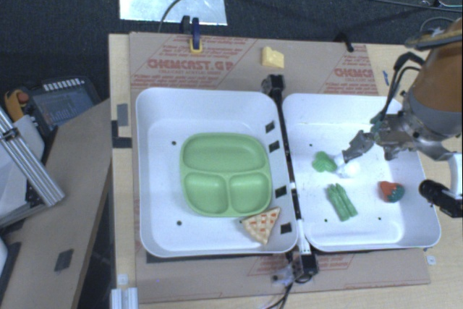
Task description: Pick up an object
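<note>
Pizza slice (261, 225), a toy one, lies at the near edge of the left bin (155, 155), just beside the green tray (225, 174) with its three sections. Over in the right bin (416, 228), a bunch of green asparagus (341, 201) lies toward the near side, and a red strawberry (391, 191) with a green top sits apart from it, farther to the right. A small green and white thing (329, 164), maybe a toy vegetable, lies a little farther back in that bin. The gripper (356, 150) sits low right beside its white end, reaching in from the right on the grey arm (427, 128) with its orange band (440, 83). How wide the claw is spread cannot be told, and nothing can be seen caught in it. A yellow block (273, 57) like cheese rests on the cardboard sheet (217, 58) behind both bins. A blue and yellow clamp (194, 35) grips that sheet's far edge.
</note>
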Available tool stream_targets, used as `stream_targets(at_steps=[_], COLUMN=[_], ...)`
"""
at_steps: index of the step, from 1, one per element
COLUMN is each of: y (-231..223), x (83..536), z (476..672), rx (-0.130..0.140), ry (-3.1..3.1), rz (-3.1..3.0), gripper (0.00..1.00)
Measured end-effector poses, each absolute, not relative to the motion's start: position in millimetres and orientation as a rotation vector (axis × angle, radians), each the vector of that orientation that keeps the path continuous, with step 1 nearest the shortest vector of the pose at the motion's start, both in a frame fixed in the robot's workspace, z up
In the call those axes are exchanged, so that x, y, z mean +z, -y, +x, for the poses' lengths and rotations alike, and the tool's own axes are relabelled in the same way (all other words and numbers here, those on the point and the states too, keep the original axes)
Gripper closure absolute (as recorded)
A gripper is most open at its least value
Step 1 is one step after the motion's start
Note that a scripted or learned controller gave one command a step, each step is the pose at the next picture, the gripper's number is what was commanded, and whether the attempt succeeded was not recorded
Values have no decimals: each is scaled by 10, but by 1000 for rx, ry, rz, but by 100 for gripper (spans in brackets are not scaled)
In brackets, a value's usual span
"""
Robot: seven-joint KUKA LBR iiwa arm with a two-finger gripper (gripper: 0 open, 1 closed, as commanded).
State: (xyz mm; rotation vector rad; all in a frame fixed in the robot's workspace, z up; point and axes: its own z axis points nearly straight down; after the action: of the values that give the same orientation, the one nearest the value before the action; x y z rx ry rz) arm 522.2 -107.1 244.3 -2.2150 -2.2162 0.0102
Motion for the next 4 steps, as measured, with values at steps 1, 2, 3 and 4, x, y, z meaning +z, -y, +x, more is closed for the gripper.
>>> stream_targets(at_steps=[1, 2, 3, 4], y=[1070, 1106, 1018, 1016], x=[2500, 2061, 1478, 869], z=[5245, 5298, 5275, 5205], rx=[-1, 2, 2, 3], ry=[2226, 2221, 2221, 2219], rz=[-2219, -2219, -2218, -2217], gripper=[0, 0, 0, 0])
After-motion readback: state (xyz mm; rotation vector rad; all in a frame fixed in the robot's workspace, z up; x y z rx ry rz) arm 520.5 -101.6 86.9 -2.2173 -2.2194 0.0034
